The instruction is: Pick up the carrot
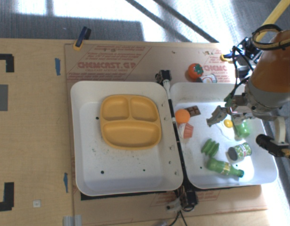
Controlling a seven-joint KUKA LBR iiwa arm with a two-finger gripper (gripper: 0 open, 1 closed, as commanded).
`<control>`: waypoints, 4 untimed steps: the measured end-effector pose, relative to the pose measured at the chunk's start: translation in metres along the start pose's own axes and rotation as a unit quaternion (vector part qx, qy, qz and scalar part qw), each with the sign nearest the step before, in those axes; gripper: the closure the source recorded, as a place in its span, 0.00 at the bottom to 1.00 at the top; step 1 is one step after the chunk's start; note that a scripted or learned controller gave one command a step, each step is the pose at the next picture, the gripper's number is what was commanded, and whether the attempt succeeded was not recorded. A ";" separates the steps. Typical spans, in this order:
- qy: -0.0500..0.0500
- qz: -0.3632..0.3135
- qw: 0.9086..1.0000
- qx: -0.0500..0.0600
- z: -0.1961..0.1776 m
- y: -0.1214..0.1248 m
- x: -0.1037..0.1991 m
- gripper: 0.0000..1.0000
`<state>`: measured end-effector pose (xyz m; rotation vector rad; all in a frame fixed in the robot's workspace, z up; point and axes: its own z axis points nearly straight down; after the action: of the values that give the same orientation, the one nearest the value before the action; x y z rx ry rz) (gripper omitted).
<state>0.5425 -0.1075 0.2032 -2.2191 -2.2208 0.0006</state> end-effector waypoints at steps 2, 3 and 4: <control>0.000 0.254 0.967 0.001 0.088 0.037 -0.037 0.00; 0.000 0.296 0.955 0.001 0.071 -0.039 -0.008 0.00; 0.001 0.154 0.988 0.001 0.056 -0.064 0.012 0.00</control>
<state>0.4789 -0.0959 0.1473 -2.5331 -1.8511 0.0021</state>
